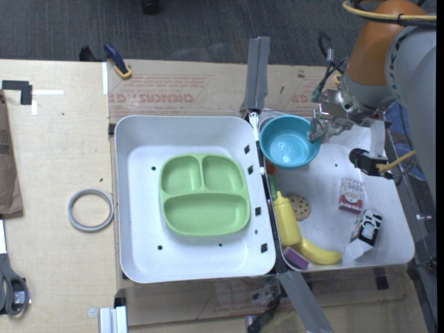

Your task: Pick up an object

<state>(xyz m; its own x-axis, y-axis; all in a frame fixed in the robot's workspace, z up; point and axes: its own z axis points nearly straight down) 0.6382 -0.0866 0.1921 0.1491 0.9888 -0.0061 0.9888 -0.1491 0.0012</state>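
My gripper [317,132] at the blue bowl [286,143], right bin [361,227].
I see its fingers at the bowl's right rim; I cannot tell how far apart the jaws stand. The bowl occupies the bin's far-left corner.

Pretty clearly a robotics lab setup: a grey-and-orange industrial arm [388,47] is mounted beside a cardboard-covered worktop [55,144], two white bins [132,207] are clamped side by side, and dark office carpet [208,12] is seen behind.
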